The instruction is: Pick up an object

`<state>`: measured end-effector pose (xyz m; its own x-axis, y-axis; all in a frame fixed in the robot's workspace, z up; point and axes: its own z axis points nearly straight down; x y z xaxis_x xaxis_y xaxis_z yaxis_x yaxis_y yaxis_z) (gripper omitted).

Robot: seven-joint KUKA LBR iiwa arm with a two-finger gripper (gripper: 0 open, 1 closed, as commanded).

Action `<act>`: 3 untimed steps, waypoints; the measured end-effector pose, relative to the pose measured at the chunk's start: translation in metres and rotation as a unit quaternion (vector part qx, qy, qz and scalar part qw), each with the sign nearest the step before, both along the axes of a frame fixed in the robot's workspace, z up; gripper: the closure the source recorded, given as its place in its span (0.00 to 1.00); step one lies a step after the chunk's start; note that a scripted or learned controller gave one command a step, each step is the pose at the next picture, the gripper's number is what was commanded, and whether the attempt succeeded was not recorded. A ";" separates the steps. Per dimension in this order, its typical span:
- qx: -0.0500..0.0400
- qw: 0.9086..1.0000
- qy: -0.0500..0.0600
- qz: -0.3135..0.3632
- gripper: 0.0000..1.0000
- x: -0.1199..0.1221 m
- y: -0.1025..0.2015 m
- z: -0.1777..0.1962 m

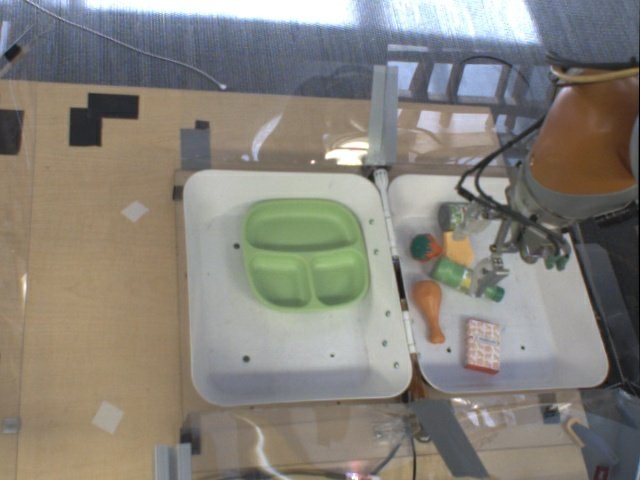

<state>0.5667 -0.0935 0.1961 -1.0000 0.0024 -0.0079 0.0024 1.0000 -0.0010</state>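
The right bin [560,338] holds several small items. A green bottle-like piece [456,273] lies in the middle, with a yellow wedge [459,249] just behind it and a red and green fruit [425,246] to their left. A grey can [452,215] stands further back. An orange drumstick [431,309] and a red and white box [483,345] lie toward the front. My gripper [492,280] hangs low over the bin, its tip right beside the green piece's right end. Whether it touches the piece is unclear.
The left bin [220,348] carries a green divided plate [305,253] at its centre. A raised divider [397,288] separates the two bins. The arm's orange band [590,138] and cables loom over the right bin's back right corner.
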 end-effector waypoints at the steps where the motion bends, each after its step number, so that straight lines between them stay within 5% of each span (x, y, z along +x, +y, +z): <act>1: 0.001 0.997 -0.003 -0.079 0.00 -0.004 0.001 -0.097; 2: 0.001 0.997 -0.005 -0.075 1.00 -0.003 0.002 -0.086; 3: 0.003 0.970 -0.001 -0.242 1.00 0.030 0.053 -0.008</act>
<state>0.5969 -0.0404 0.1883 -0.8813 0.4725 -0.0087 0.4725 0.8813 0.0061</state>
